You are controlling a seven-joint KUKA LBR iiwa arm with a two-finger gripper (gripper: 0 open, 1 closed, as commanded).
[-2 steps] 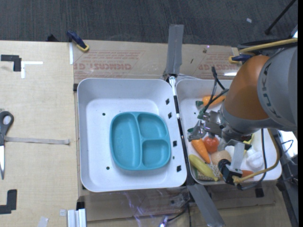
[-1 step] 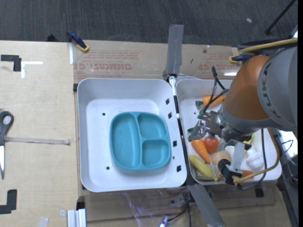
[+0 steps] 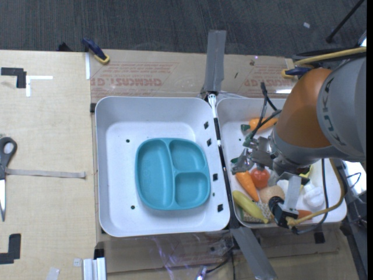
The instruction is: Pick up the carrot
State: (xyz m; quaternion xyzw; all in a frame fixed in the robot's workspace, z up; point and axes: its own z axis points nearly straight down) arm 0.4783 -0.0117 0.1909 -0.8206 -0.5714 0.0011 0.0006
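Note:
The carrot [image 3: 246,185] is a short orange piece lying at a slant in the right bin [image 3: 228,116], close to that bin's left wall. My gripper [image 3: 240,165] hangs low over the carrot's upper end, just left of a red tomato [image 3: 260,175]. The arm's orange band and grey wrist cover much of the right bin, and they hide how the gripper meets the carrot. Nothing appears lifted off the bin floor.
A yellow banana [image 3: 247,203] lies just below the carrot, a tan round item [image 3: 270,193] and white items [image 3: 313,197] to its right. Another orange piece [image 3: 260,123] lies further back. The left bin [image 3: 106,156] holds a teal divided plate [image 3: 173,172]. Scissors [image 3: 4,156] rest on the bench's left.

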